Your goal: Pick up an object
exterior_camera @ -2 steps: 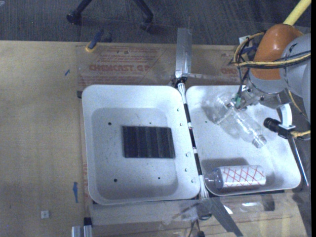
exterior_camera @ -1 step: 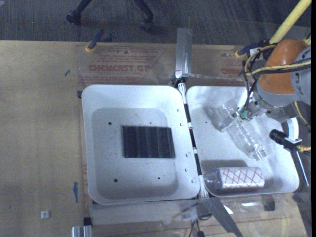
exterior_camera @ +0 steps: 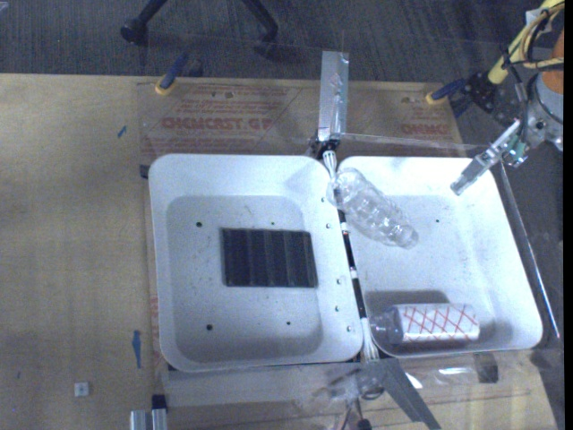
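A wooden bench (exterior_camera: 72, 240) is seen from above, with two shallow white bins set side by side on it. A clear sheet printed with faint red lettering (exterior_camera: 215, 122) is clamped across the bench behind the bins. Beyond the bench a dark floor is visible, with the black legs of a stand (exterior_camera: 201, 3) at the top.

In the left bin (exterior_camera: 179, 186) a dark ribbed panel (exterior_camera: 269, 257) lies flat near the middle. In the right bin (exterior_camera: 501, 240) a clear plastic bottle (exterior_camera: 374, 210) lies on its side near the dividing edge, and a white packet with a red crosshatch pattern (exterior_camera: 434, 322) lies along the near wall.

The gripper (exterior_camera: 466, 182) is held above the far right corner of the right bin, well apart from both objects. Nothing is seen between its fingers; whether they are wide or narrow cannot be told, since they appear as a single thin blurred shape. The arm is largely cut off at the frame's right edge.
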Controlling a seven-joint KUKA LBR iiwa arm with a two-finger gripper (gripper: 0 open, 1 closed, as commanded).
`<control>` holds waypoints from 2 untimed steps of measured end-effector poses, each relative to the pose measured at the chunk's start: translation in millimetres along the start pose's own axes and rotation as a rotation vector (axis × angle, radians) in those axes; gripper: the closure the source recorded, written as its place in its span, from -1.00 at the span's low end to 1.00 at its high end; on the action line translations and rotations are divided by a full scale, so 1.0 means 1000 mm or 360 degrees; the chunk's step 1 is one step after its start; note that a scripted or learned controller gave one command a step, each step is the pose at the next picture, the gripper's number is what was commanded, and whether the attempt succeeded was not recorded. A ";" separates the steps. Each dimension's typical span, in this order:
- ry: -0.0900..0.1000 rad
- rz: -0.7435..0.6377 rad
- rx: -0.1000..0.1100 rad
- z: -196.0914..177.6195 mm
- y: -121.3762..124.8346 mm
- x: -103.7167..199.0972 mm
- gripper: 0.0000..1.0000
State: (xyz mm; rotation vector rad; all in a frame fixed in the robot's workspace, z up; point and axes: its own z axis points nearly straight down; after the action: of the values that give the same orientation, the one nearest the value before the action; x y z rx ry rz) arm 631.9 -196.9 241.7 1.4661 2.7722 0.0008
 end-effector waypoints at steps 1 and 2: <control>0.0005 0.0567 0.0004 0.096 0.007 0.069 -1.00; 0.0002 0.0541 0.0000 0.108 -0.049 0.116 -1.00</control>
State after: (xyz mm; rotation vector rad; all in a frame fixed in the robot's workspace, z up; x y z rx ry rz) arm 526.9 -128.7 133.4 1.9145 2.4850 0.0035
